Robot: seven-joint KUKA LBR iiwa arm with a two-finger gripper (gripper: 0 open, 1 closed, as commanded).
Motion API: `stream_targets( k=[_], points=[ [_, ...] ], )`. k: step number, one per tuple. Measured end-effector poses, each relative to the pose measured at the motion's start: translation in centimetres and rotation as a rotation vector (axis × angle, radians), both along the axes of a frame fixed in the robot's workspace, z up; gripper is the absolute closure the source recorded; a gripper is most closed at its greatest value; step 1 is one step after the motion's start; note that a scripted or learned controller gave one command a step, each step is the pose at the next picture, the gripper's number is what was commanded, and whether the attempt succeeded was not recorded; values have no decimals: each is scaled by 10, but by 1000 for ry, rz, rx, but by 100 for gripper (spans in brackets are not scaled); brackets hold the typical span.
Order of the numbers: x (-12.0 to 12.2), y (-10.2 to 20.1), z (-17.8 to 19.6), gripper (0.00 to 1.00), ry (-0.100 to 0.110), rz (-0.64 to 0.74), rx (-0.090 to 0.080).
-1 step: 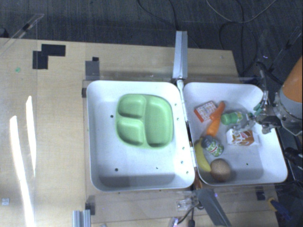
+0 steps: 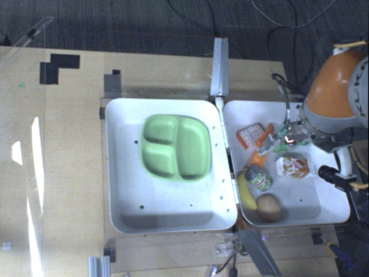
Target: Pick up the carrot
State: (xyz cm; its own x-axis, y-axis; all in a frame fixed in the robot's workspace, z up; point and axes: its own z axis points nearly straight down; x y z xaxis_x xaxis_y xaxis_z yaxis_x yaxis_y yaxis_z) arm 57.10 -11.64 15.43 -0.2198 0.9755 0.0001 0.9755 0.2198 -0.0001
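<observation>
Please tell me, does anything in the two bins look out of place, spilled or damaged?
Nothing looks spilled or damaged. The green divided plate sits slightly askew in the left bin. In the right bin the items are loosely crowded: the banana lies along the left wall, and the carrot is beside the tool.
</observation>
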Motion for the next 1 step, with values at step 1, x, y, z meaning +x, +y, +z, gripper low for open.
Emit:
stream_targets(
  k=[1],
  points=[
    [-2, 28, -67, 0, -10, -51, -2]
  ],
)
